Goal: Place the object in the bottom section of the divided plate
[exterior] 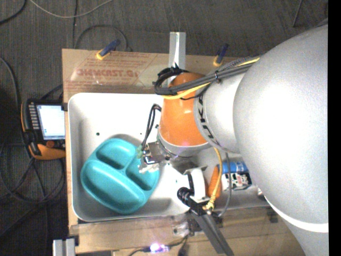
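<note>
Overhead, the grey arm (277, 121) fills most of the right of the camera view, its orange band (181, 116) sitting just above the wrist. Below that band the gripper (149, 161) hangs over the right edge of the turquoise divided plate (114, 177), at the spot where the plate's ridges meet. Whether anything sits between its parts cannot be told; the wrist hides that area, and how it is set, apart or together, cannot be told either.

Left of the gripper and slightly below it, the divided plate lies in the white bin (80, 121), tilted so that its sections run at a slant. One large section lies to the lower left of the gripper, and a smaller one sits up and to the left of it. All sections that show look bare turquoise.

Right of the gripper and a little lower, a blue and white object (237, 176) lies partly hidden under the arm, with an orange stick-like piece (214, 181) just beside it. Black cables (152, 124) loop along the wrist just above the gripper. Far to the left of the gripper, outside the bin, a handheld screen unit with orange trim (45, 127) rests near the bench's edge.
</note>
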{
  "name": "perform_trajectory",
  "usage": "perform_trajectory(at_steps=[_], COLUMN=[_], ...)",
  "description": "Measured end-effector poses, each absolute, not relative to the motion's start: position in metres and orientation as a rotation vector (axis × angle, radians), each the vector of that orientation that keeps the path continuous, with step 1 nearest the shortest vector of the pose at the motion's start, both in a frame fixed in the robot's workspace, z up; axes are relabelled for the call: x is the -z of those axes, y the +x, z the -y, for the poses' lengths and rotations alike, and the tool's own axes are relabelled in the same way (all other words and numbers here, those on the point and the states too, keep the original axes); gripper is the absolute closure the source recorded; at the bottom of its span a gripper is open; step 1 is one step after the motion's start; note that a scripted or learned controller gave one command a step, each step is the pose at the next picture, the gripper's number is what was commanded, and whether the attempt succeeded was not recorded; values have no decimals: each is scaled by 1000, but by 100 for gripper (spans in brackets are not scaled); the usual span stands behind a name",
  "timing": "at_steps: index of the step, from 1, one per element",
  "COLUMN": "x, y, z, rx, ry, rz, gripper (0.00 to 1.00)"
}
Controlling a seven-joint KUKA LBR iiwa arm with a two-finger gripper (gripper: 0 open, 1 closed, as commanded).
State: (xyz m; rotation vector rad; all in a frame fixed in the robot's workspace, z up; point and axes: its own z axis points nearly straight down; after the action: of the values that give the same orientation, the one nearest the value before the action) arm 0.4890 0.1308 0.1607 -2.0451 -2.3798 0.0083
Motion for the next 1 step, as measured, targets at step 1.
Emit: perform_trajectory(at_steps=[1], x=[-111], y=[490], z=[-174], rx=[14], ry=[-1463], rz=[2796], gripper=[100])
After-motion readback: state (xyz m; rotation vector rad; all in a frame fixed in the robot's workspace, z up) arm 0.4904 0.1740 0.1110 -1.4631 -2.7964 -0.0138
